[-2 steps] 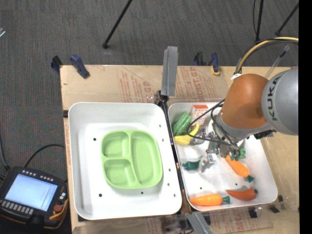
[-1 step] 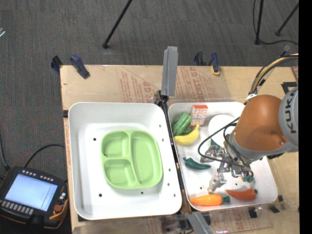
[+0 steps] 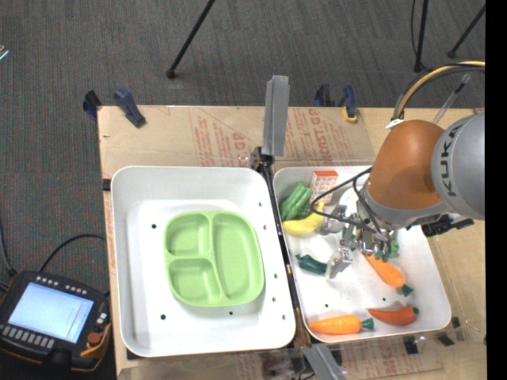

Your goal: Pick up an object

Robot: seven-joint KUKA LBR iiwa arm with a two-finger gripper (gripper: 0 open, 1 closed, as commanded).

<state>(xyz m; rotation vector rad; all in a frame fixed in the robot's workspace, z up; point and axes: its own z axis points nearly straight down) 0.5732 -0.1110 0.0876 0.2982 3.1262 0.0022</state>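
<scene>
- Right of centre in the frame, my hand (image 3: 342,253) hangs low inside the right bin (image 3: 438,291), with the orange band of my wrist (image 3: 404,172) above it toward the upper right.
- My two fingers (image 3: 336,265) point down and to the left, standing slightly apart with nothing between them.
- Just left of the fingertips lies a small dark green piece (image 3: 310,264), close by but not gripped.
- Just right of my hand, an orange carrot (image 3: 385,271) lies on a slant with its green end toward the lower right; its upper end is hidden under my wrist.
- Along the lower edge of that bin, a second carrot (image 3: 339,324) lies nearly level, its green top pointing right.
- Right beside that top sits a reddish pepper-shaped piece (image 3: 393,315), near the lower right corner.
- At the upper left of the right bin, a yellow banana (image 3: 302,226) rests below a bunch of green pods (image 3: 295,200), the two touching.
- An orange and white carton (image 3: 324,182) stands near the upper wall of the bin, partly behind my cables.
- Left of centre, the left bin (image 3: 135,212) holds a light green divided tray (image 3: 214,258) with three compartments, lying flat in its middle.
- Both bins sit side by side on the cardboard-covered desk (image 3: 182,137), blue clamps (image 3: 128,106) gripping its upper edge.
- At the lower left corner of the frame a control pendant (image 3: 51,317) with a lit screen rests on the floor.
</scene>
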